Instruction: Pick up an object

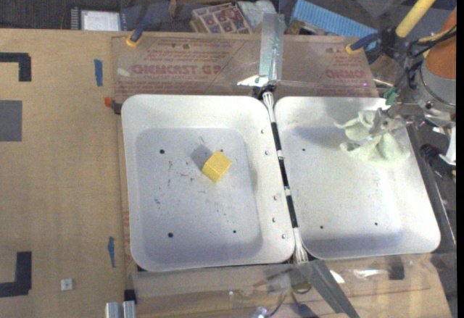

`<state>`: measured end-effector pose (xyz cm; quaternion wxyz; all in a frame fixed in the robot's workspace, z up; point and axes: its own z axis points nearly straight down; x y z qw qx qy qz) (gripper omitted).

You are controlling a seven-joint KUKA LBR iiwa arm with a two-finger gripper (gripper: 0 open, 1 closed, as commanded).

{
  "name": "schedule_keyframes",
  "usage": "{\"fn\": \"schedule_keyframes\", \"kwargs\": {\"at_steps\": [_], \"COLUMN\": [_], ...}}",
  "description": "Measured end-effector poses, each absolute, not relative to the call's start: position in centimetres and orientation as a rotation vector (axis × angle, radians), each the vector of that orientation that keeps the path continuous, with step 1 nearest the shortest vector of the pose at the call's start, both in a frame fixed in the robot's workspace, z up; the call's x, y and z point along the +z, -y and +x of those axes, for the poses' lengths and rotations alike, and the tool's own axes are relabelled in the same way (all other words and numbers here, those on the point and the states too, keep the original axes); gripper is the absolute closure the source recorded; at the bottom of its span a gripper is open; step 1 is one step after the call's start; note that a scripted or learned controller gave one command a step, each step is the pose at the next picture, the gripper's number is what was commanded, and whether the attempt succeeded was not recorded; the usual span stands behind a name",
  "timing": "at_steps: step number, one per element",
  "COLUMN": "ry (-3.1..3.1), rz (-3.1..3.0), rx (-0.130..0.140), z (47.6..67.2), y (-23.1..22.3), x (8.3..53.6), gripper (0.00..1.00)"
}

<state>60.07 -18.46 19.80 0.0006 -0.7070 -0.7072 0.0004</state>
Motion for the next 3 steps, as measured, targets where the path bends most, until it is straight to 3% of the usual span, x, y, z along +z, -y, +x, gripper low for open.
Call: {"fn": "schedule_keyframes", "kwargs": {"at_steps": [1,2,3], "ry": [2.322,2.575,2.702], "rz": [-2.116,-1.804,-1.613], "rx": [0.001,0.000,-0.001], "z": [64.8,62.0,62.0], "y": [16.7,16.0,14.9], "x": [10.3,24.8,27.7], "gripper": [0.00,0.00,0.00]}}
